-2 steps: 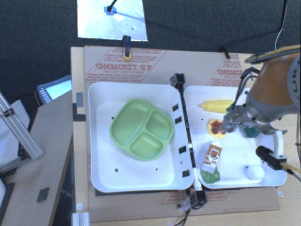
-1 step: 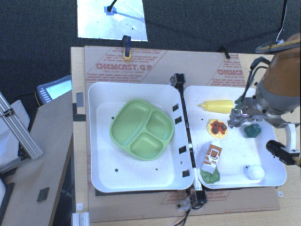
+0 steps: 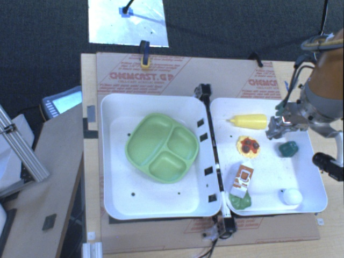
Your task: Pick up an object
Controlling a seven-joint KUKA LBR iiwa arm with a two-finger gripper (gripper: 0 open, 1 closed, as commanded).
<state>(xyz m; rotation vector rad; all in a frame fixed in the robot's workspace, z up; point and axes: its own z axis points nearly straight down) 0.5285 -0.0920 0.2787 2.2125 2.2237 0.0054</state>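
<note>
- Gripper hanging over the right bin, near its far right side, just beside the tip end of the yellow squeeze bottle. Too blurry and small to tell the state of the pincer, and nothing visibly pinched in it.
- Closest candidates: that bottle, the dark green block, and the little pizza-looking disc. Further toward the near edge: white ball, small carton resting against a green leafy piece.
- Likely trouble: bottle lying on its side, round and smooth, so probably rolling away or squirting out of a pinch near the tip.
- Disc looking flat, so possibly scraping the bin floor and closing on nothing.
- Green tray over in the left bin, well apart, no worry there.
</note>
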